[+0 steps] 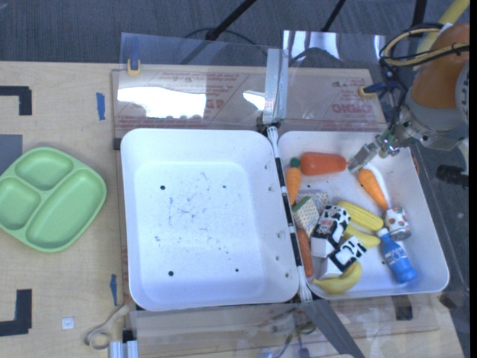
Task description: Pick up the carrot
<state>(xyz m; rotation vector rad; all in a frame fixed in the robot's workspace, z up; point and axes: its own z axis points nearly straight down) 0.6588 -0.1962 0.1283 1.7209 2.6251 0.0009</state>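
We find the metal 2-finger pincer (370, 154) open, holding nothing, above the right white plastic bin (428, 222); tapered orange carrot (373, 188) lies at its 6 o'clock.

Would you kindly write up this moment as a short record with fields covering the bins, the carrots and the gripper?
left bin: white, shallow, scuffed floor
right bin: holds toy food and a small blue bottle
carrots: several; large carrot at the back, small carrot to its right
other items: corn cob, banana
gripper: above the back of the right bin, between the two carrots, holding nothing visible
green plate: on the bench, left of the bins
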